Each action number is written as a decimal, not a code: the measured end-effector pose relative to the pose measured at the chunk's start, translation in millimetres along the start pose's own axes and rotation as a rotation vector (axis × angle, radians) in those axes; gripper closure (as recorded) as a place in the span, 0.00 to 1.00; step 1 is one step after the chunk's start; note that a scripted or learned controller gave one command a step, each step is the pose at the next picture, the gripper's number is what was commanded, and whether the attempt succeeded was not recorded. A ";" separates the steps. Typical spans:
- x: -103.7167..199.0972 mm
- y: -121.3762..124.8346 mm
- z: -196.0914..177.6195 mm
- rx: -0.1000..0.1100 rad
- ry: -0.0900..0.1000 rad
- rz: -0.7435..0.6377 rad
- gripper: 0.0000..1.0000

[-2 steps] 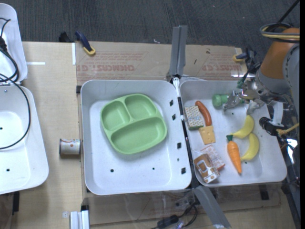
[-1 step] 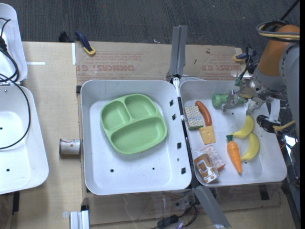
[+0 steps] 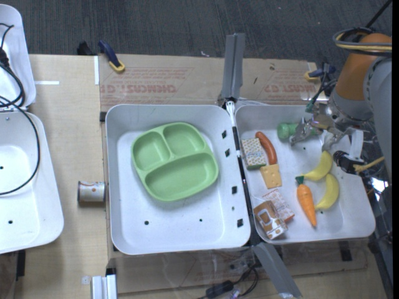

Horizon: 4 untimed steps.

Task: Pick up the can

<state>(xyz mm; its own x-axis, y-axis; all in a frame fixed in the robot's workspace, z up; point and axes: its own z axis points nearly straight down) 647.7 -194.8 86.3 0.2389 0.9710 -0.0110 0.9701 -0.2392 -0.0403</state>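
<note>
The can (image 3: 91, 192) is small and silver with an orange-brown end. It lies on its side on the wooden bench, just outside the left wall of the left bin (image 3: 118, 229). My gripper (image 3: 305, 131) hangs low over the back of the right bin (image 3: 355, 229), far to the right of the can, next to a small green object (image 3: 286, 130). Nothing can be seen held in it.
A green divided plate (image 3: 176, 161) lies in the left bin. The right bin holds a sausage (image 3: 267, 147), a cracker block (image 3: 252, 152), a cheese wedge (image 3: 271, 177), a carrot (image 3: 305, 204), two bananas (image 3: 329, 192) and a snack packet (image 3: 271, 215). White equipment with black cables (image 3: 19, 167) stands at far left.
</note>
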 end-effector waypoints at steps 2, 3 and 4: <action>4.7 0.3 -9.7 -0.010 0.000 0.044 1.00; 26.6 -26.6 -61.5 -0.039 0.011 0.068 1.00; 7.2 -62.9 -115.9 -0.039 0.008 -0.095 1.00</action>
<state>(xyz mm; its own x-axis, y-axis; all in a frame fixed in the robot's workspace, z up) 593.2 -172.6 204.6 0.1456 0.9893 -0.0009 0.9893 -0.1456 -0.0015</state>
